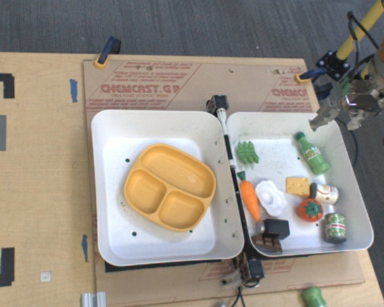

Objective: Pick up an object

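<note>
We see the grey two-finger gripper (324, 118) at the far right rim of the right-hand shallow white bin (358, 200), above that bin's far corner; nothing lies between its tips, and we cannot tell whether they are parted or closed.

Nearest the gripper, inside the right-hand bin, we see the green plastic bottle (312, 153) lying flat, its long axis running from the far side toward the near right, cap end pointing to the far rim. Nearer than the bottle lie a yellow cheese-like wedge (297, 185), a small white-and-red jar (326, 194), a red toy tomato (311, 210) and a small can with a green label (335, 227). Toward the bin's left wall we see a ridged green toy vegetable (246, 152), an orange toy carrot (249, 199) with its long axis along that wall, leafy end to the far side, a crumpled white object (271, 196) and a black block (276, 228).

Left of the right-hand bin, touching it, we see the left-hand shallow white bin (112, 171) holding a yellow three-compartment plastic plate (169, 187).

Both bins rest on a brown cardboard sheet (173, 82) printed in red, laid on a pale wooden bench (32, 171); beyond is grey carpet (179, 11).
</note>
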`<state>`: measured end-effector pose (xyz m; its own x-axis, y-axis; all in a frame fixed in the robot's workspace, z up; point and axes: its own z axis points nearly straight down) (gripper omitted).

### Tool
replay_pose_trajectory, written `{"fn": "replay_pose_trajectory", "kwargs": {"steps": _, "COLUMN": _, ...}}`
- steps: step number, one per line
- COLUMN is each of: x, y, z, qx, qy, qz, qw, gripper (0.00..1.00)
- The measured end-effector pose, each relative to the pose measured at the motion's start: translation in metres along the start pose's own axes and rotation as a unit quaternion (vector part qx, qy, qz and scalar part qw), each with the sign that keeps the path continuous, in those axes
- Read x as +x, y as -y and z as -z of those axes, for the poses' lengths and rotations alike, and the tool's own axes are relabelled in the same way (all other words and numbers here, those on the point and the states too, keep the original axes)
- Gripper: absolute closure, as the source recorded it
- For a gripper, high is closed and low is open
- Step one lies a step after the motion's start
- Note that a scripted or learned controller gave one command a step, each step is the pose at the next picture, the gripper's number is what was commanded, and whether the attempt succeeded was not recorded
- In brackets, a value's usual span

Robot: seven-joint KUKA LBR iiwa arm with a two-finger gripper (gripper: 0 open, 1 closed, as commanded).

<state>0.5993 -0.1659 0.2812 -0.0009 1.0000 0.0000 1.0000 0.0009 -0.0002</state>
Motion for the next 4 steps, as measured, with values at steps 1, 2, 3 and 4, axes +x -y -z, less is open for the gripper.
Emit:
{"fn": "replay_pose_trajectory", "kwargs": {"steps": 1, "x": -0.016, "y": -0.012, "z": -0.164, "qx": -0.003, "qy": 0.002, "qz": -0.041, "qw": 0.9992, "gripper": 0.0}}
{"fn": "replay_pose_trajectory", "kwargs": {"steps": 2, "x": -0.041, "y": -0.04, "z": -0.196, "qx": 0.001, "qy": -0.007, "qz": 0.12, "qw": 0.9928, "gripper": 0.0}}
{"fn": "replay_pose_trajectory", "kwargs": {"steps": 3, "x": -0.044, "y": -0.041, "z": -0.185, "qx": -0.002, "qy": -0.001, "qz": 0.12, "qw": 0.9928, "gripper": 1.0}}
{"fn": "replay_pose_trajectory", "kwargs": {"steps": 4, "x": 0.022, "y": -0.031, "z": -0.114, "qx": -0.001, "qy": 0.0, "qz": -0.002, "qw": 1.0, "gripper": 1.0}}
